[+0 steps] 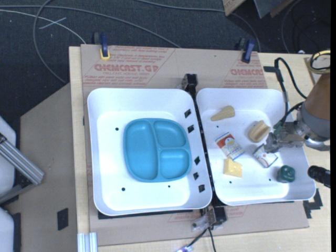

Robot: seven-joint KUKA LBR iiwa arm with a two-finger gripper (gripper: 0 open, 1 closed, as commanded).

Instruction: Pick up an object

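The right bin (247,193) holds several small objects. A tan wedge (222,114) lies at the back and a tan bread-like piece (258,130) sits near the middle. Further forward are a red and white packet (229,145), a yellow wedge (232,168), a small white and red packet (266,157) and a dark green round object (286,174). My gripper (274,142) reaches in from the right, low over the bin. It is between the bread-like piece and the small white packet, right at that packet's upper edge. Nothing is visibly held.
The left bin (105,156) carries a blue divided plate (156,149) in its middle. The arm's grey and orange wrist (317,112) hangs over the right bin's right rim. A black cable (286,91) loops above it. Black clips line the divider between the bins.
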